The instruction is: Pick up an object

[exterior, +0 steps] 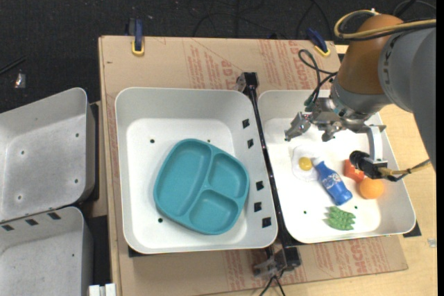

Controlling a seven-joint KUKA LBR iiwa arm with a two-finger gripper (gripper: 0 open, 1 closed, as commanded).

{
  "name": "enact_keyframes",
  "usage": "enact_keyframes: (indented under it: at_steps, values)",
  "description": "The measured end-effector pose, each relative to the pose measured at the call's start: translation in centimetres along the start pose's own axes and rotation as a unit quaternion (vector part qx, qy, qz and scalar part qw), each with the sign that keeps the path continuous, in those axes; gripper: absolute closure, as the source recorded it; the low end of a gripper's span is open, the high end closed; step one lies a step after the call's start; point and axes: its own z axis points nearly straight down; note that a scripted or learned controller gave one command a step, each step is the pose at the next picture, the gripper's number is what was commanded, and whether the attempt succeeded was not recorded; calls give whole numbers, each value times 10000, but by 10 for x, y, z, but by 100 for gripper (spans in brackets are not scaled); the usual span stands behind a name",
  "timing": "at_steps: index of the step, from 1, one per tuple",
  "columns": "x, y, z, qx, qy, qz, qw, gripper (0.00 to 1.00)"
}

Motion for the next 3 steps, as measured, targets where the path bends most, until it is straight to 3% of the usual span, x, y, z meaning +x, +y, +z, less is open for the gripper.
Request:
enact_keyframes:
  at_steps: [1, 3]
  values:
    - [0, 1, -14, -29, -5, -1, 10000, 100]
    - [12, 3, -116, -54, -7, -27, 10000, 100]
